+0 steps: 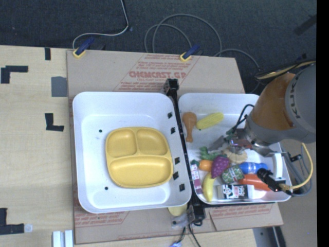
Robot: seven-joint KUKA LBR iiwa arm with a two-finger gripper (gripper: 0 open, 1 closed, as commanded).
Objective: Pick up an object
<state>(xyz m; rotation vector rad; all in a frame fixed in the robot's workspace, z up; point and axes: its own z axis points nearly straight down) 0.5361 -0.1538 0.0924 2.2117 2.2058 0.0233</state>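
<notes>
From above, the arm (280, 109) reaches into the right bin (234, 99); its gripper (229, 142) hangs low over the toy pile, just above the grapes (220, 164) and beside the corn (209, 120). Whether its claw is spread or pinching, I cannot tell. The left bin (85, 138) holds a yellow tray (139, 156).

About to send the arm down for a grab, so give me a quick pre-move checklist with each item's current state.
1. Gripper over the right bin, above the toy pile: ok.
2. Finger opening: cannot tell, blurred against the clutter.
3. Nothing held yet: cannot tell.
4. Target standing apart: not ok; grapes, orange piece and banana are packed together.
5. Easier picks apart from the pile: ok; corn and drumstick lie near the bin's far side.
6. Left bin: ok; yellow tray sits flat.
</notes>
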